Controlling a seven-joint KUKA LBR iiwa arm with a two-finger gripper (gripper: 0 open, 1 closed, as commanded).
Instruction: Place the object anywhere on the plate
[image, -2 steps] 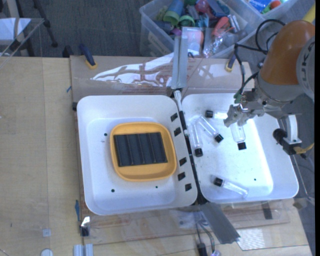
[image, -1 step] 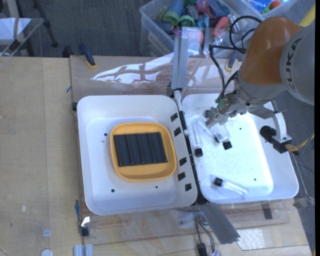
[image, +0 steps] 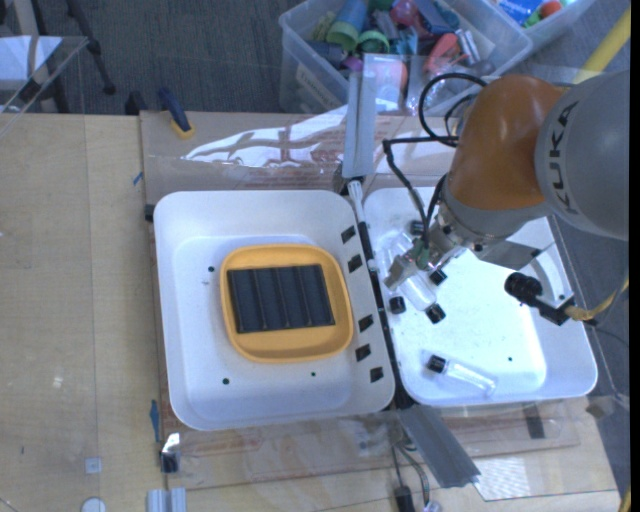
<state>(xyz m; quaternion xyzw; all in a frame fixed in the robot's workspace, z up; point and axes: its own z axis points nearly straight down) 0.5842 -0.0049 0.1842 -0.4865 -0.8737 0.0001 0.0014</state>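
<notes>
A yellow plate (image: 287, 300) with a dark ridged centre lies in the middle of the left white bin (image: 190, 230). A small clear vial with a black cap (image: 457, 371) lies on its side near the front of the right bin (image: 565, 375). My gripper (image: 416, 294) hangs low over the left part of the right bin, close to the divider between the bins. It is behind and to the left of the vial, well apart from it. The arm's orange band and grey body hide the back of the right bin.
Black clips (image: 362, 325) line the divider between the two bins. A clear tub of colourful items (image: 400, 35) stands behind the bins. A grey upright bar (image: 358, 125) rises at the back of the divider.
</notes>
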